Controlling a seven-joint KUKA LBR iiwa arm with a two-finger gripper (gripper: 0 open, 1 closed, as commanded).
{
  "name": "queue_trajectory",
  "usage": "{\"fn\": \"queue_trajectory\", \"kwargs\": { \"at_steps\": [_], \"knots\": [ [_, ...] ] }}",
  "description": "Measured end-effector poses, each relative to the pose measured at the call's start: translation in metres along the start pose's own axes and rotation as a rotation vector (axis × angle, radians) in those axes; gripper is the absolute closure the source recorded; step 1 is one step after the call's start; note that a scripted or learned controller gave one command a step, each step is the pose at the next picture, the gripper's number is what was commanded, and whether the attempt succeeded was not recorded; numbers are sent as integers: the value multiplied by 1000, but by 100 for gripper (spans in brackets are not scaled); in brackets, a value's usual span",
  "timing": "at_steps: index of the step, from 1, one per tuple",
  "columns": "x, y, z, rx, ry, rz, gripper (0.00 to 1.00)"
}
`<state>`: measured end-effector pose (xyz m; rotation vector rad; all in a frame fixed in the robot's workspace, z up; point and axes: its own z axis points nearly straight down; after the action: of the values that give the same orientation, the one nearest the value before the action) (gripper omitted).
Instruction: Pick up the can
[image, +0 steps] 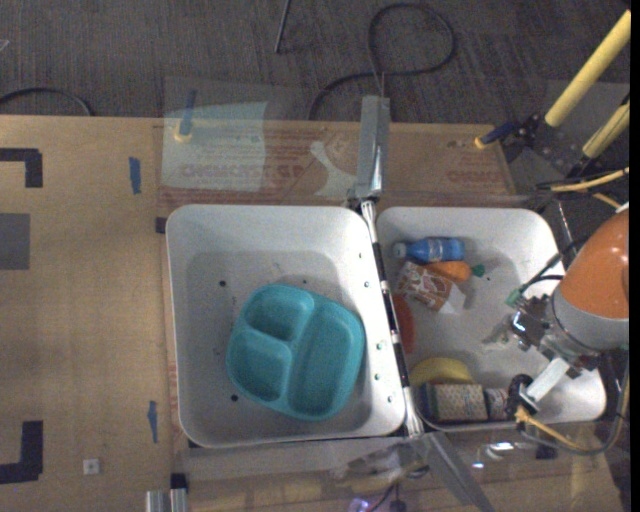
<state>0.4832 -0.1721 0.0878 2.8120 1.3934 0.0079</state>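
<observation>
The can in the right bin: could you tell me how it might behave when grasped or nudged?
Lying on its side, the can may roll if nudged. It looks rigid; its curved wall could slip when gripped.

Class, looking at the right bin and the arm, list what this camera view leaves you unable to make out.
1. The claw: camera view, largely covered by the wrist above it, so its state is unclear.
2. The can: camera view, label too blurred to read.
3. The yellow item: camera view, lower part hidden behind the can; its kind is unclear.
4. The arm: camera view, cut off by the right edge.
</observation>
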Motion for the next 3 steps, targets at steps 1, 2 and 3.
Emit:
{"fn": "queue_trajectory", "kwargs": {
  "at_steps": [1,2,3],
  "knots": [
    [65,12,0,-3,-1,286,0],
    [68,-12,-60,6,-4,4,0],
    [66,-11,-69,7,-4,10,100]
  ]
}}
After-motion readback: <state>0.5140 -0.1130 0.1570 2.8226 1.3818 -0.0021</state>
